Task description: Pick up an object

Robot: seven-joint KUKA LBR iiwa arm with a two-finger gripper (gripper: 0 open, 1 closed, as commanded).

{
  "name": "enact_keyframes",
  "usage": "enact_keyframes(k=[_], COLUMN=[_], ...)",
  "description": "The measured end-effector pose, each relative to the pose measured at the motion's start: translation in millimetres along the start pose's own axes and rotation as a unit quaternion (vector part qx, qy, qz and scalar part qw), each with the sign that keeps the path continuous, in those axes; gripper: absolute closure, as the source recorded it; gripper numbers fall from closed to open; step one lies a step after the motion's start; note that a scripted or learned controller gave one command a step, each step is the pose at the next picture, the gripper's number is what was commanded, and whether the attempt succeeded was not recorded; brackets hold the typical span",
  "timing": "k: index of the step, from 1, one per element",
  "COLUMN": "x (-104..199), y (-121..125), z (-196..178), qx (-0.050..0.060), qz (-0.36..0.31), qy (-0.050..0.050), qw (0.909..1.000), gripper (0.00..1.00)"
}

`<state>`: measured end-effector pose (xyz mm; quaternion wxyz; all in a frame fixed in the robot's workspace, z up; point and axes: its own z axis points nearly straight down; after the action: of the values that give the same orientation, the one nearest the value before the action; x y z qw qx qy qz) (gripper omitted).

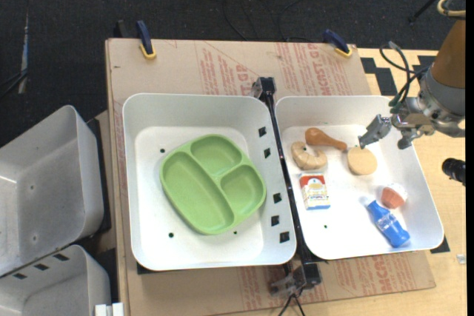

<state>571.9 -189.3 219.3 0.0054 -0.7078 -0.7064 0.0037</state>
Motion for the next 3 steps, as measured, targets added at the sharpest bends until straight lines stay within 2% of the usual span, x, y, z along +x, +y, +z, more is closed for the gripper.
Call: enact_keyframes(k=[1,2,3], x=[0.5,9.0,7.1], y=[2.9,0.3,2.7], z=[-7.2,53.3,97.0], qx=[-0.006,-0.004,-0.005], qz=[-0.002,-0.001,0.0], qy=[-0.001,0.0,-0.001], qw=[1.0,1.0,1.0], gripper=[0.0,0.0,0.0])
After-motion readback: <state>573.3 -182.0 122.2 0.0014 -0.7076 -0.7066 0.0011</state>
